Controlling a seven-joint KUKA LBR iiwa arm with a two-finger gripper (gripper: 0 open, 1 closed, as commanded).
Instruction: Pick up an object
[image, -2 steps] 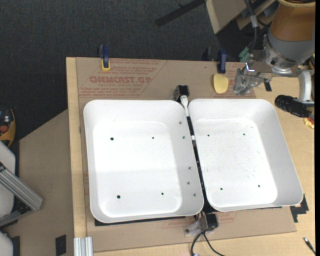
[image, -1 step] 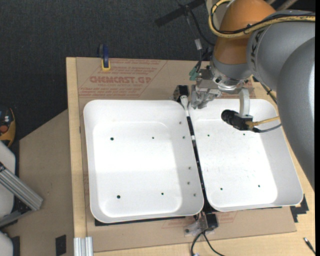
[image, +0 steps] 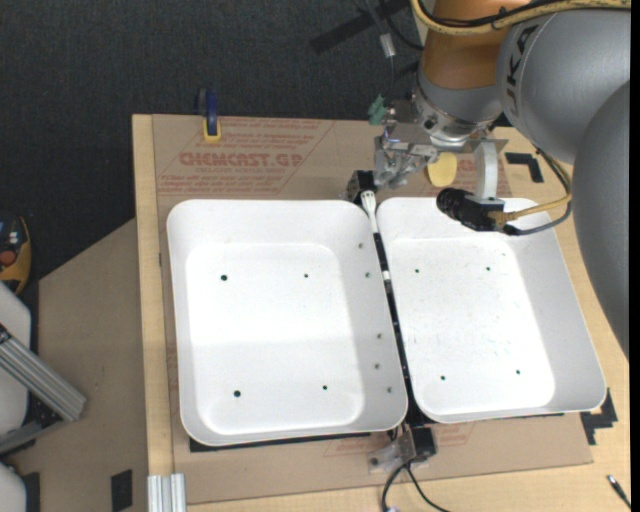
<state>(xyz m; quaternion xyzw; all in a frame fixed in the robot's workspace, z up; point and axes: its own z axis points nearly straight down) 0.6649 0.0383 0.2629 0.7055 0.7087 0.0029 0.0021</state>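
Nearest me lie the left bin (image: 270, 330) and right bin (image: 470, 340). I see the gripper (image: 405, 165) above their far edge, with a pale yellow object (image: 441, 168) just beside it. I cannot tell its opening or hold.

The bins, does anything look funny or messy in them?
Nothing spilled or broken. One odd thing: the claw sits past the far rim of the right bin, not over it, next to a small yellowish thing.
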